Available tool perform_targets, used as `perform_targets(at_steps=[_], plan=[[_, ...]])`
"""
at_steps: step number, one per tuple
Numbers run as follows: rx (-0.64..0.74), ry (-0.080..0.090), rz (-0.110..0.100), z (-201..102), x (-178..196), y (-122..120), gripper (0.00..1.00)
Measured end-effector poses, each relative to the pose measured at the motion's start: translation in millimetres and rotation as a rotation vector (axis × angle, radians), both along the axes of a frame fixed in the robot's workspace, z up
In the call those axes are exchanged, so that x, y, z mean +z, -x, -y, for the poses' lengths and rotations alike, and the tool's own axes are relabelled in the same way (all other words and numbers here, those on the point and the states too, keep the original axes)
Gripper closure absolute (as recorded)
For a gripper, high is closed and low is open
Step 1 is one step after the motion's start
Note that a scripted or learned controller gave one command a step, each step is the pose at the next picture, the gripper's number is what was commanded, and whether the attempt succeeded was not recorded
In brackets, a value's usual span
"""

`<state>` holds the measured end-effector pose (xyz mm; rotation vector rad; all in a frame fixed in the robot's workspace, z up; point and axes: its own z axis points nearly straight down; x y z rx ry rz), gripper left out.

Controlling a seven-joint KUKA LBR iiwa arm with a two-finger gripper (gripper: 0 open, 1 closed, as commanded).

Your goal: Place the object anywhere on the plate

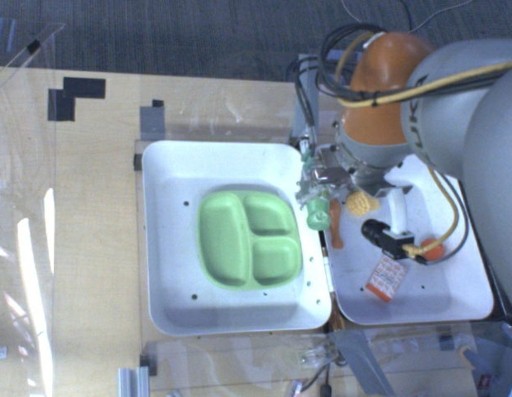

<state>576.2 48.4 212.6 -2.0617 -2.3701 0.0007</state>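
You see a matt green plastic plate [248, 239] inside a smooth, slightly glossy white bin [169, 180], on a pale wood-look worktop [90, 222].

Light wood bench [90, 222], dark carpet [173, 15] behind it.
Black tape marks [72, 96] near the bench's far left corner, clear plastic sheet [24, 222] catching glare.

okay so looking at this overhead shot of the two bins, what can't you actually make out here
- Gripper, camera view: the grey arm's wrist covers it from above, so whether its fingers are open or shut is unreadable.
- Small green object below the gripper: too small and blurred to identify, or to say whether it is gripped.
- Right white bin: its upper part is covered by the arm.
- Red-and-white packet: print too small to read.
- Green divided plastic plate: fully visible.
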Motion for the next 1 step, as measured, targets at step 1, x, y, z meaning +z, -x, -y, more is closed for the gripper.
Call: perform_targets(at_steps=[1], plan=[[0.000,0.000,0.000,0.1,0.1,0.0,0.00]])
